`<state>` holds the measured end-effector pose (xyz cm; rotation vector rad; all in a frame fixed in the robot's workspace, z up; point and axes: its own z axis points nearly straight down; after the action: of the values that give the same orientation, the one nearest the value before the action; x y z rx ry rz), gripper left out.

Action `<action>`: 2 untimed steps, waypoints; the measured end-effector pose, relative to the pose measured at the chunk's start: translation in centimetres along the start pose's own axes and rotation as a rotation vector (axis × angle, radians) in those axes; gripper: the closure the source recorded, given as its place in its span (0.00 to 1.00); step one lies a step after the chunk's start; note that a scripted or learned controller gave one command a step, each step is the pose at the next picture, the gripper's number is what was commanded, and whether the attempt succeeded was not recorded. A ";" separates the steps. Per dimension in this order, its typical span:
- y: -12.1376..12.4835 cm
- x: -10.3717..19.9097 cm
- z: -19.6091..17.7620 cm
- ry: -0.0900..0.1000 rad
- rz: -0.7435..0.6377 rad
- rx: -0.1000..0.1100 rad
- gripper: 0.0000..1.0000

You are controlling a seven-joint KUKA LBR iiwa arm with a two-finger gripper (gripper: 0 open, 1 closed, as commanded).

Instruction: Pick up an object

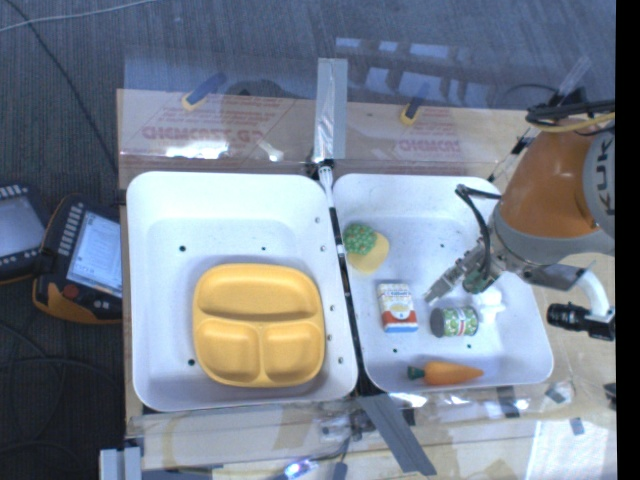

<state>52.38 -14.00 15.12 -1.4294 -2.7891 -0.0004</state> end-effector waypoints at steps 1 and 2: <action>-2.4 -4.8 -7.8 -0.006 -0.337 0.000 1.00; 0.3 -10.3 -17.7 -0.007 -0.810 -0.002 1.00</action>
<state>58.79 -22.24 32.75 -0.2161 -3.1344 -0.0036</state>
